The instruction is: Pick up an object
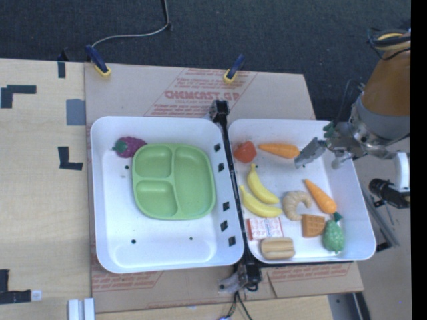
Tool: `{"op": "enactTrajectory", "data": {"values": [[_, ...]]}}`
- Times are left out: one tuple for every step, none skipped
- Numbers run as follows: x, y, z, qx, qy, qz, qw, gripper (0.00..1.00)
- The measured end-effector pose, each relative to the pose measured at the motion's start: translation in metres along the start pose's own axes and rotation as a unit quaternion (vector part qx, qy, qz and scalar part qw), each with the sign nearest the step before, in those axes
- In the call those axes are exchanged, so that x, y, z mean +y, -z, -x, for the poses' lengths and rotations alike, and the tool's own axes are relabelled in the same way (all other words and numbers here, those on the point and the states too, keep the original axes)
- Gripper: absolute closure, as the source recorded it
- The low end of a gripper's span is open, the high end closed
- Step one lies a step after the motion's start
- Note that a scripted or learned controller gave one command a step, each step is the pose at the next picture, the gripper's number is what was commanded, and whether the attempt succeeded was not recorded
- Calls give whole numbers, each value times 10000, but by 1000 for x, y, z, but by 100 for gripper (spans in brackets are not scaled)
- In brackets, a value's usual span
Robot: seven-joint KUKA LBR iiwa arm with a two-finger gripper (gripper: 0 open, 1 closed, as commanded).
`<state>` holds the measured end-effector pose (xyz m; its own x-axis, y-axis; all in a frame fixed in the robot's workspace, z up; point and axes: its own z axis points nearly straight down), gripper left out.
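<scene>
The right bin (360,245) holds toy food: a red tomato (244,152), an orange carrot (279,150), two yellow bananas (259,193), a beige croissant (295,204), a second carrot (320,196), an orange wedge (311,225), a green vegetable (333,236), a bread roll (277,248) and a red-and-white packet (265,228). My gripper (312,153) hangs over the bin's upper right, just right of the first carrot. One grey finger (309,155) points down-left. Nothing shows between the fingers.
The left bin (110,245) carries a green divided plate (173,181) and a purple grape bunch (129,146) at its upper left. Black clips (219,109) join the bins along the middle. Cardboard and yellow clamps (233,69) lie behind.
</scene>
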<state>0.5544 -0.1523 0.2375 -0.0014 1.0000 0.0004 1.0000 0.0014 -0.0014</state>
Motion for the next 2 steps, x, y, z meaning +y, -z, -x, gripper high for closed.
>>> {"op": "enactTrajectory", "data": {"values": [[-25,-76,60,-2,-15,-14,10000,0],[-48,-151,69,-1,-1,25,10000,0]]}}
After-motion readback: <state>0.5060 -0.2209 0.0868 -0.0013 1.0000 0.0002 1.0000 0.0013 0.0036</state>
